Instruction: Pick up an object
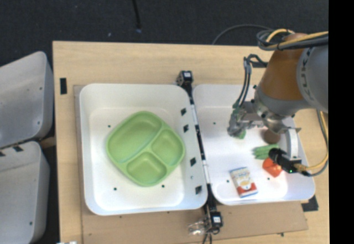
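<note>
Carton (pixel 243 182) — right white bin (pixel 218 104), wooden bench (pixel 133 63)

My bench (pixel 133 63) was pale wood. Two white bins lay on it: the left bin (pixel 88 143) and, touching its right edge, the right bin (pixel 217 105).

Two white bins — left (pixel 88 149) and right (pixel 218 104) — of smooth, faintly glossy plastic, set on a bench (pixel 127 63) of pale matt wood-look board. Green divided plate (pixel 145 148): smooth plastic with a soft sheen. Small carton (pixel 243 181): printed card or paper, matt. Arm (pixel 287 79): orange band satin-glossy, grey casing smooth — metal or plastic cannot be told.
</note>
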